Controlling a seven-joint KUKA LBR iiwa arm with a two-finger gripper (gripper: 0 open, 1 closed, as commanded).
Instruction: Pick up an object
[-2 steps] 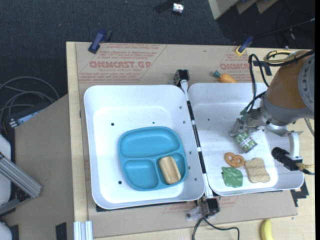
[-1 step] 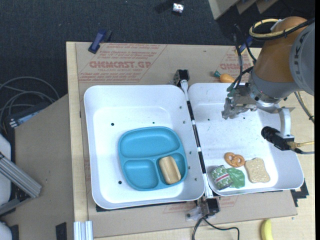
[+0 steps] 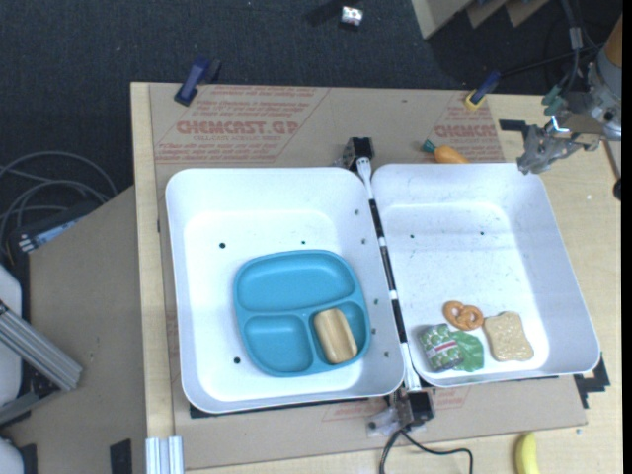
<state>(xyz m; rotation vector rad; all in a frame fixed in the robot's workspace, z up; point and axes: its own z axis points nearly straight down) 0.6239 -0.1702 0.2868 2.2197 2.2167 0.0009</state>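
Gripper (image 3: 536, 154) is poised beyond right bin (image 3: 553, 227) corner, claw state untellable; a descent toward pretzel (image 3: 462, 314) is needed

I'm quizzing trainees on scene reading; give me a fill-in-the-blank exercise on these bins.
1. The bread roll lies in the blue ____.
2. The pretzel, cracker and green packet sit in the ____ bin.
3. The pincer hovers near the right bin's ____ corner.

Missing words: tray; right; far right
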